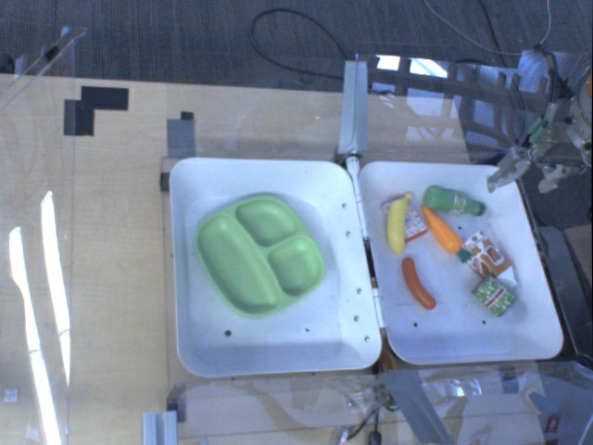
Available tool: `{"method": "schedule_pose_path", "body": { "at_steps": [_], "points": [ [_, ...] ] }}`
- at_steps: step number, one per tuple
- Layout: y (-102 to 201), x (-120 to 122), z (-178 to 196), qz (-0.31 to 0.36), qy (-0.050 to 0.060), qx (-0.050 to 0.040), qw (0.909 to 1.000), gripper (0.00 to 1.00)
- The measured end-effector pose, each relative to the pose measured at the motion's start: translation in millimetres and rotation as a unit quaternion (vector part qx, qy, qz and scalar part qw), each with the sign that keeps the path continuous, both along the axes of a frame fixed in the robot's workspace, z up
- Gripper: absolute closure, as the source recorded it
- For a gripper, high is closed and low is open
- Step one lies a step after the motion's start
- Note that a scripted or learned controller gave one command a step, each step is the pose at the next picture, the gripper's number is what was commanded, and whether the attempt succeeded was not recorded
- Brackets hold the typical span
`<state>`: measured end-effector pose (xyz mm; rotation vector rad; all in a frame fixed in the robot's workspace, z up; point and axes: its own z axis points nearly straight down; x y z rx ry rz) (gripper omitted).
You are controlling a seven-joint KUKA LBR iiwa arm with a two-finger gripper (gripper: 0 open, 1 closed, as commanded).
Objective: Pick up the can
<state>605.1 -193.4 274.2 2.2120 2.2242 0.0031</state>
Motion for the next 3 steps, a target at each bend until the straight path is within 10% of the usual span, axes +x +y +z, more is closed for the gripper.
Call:
{"method": "schedule_pose_path", "body": {
  "at_steps": [2, 3],
  "points": [
    [-10.8, 21.1, -185.9, 0.112, -0.002, -0.0010, 0.9937, 0.00],
    [-4.6, -7.9, -185.1, 0.200, -0.003, -0.0016, 0.9797, 0.00]
  ]
}}
